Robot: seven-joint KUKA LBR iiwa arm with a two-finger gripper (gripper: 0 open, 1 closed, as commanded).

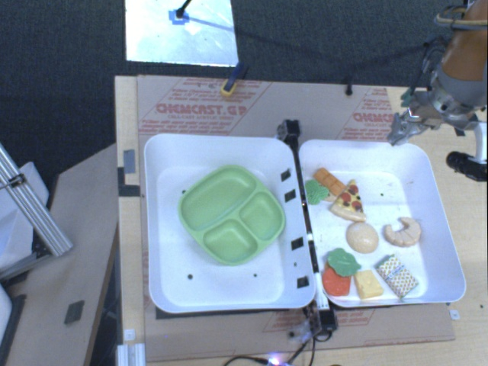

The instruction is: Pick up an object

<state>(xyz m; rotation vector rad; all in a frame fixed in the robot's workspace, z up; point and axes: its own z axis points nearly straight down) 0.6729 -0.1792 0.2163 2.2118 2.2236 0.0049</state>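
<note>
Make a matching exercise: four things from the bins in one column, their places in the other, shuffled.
Things:
1. green plate
2. pizza slice
3. croissant
4. cheese wedge

Places:
A. right bin, near front edge
B. left bin
C. right bin, toward its right side
D. right bin, upper middle

Pairs: 1-B, 2-D, 3-C, 4-A

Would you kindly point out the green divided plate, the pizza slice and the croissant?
green divided plate [231,213], camera view, centre ridge.
pizza slice [348,202], camera view, topping middle.
croissant [403,232], camera view, curved body.
</note>
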